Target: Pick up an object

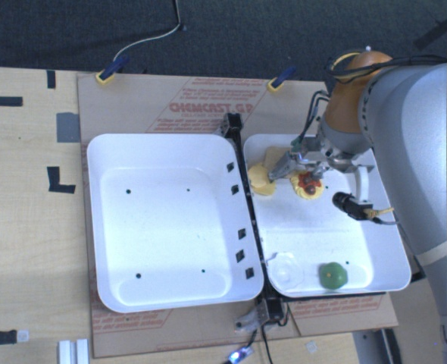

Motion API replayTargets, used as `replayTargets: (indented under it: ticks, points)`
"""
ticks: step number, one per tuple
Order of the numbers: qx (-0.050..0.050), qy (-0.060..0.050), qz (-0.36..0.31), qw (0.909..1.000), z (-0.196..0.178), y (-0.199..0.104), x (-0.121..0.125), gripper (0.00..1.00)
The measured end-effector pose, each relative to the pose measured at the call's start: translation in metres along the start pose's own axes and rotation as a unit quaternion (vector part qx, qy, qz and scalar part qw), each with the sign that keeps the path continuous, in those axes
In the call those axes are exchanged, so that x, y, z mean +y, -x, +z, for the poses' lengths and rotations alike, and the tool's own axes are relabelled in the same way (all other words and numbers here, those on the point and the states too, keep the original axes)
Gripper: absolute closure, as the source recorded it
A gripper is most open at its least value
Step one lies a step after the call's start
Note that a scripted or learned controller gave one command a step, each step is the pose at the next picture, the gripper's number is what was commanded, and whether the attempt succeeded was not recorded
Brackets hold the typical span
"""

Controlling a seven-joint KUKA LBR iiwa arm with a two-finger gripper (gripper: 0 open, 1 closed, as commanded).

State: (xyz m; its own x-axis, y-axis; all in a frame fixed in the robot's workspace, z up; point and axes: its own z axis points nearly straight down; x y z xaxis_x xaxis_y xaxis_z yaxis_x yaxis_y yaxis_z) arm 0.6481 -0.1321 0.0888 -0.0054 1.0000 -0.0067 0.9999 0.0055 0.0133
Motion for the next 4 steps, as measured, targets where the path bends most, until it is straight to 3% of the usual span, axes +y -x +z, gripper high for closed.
replayTargets:
  ticks: [1, 2, 3, 4]
  points:
    - [0.004, -0.009, 0.002, 1.0, 0.002, 0.02, 0.022, 0.0]
    - [0.003, -0.008, 0.002, 1.0, 0.001, 0.02, 0.022, 0.0]
    - [0.001, -0.003, 0.0, 1.0, 0.002, -0.035, 0.023, 0.0]
    - [0.002, -0.006, 0.003, 1.0, -0.004, -0.014, -0.041, 0.0]
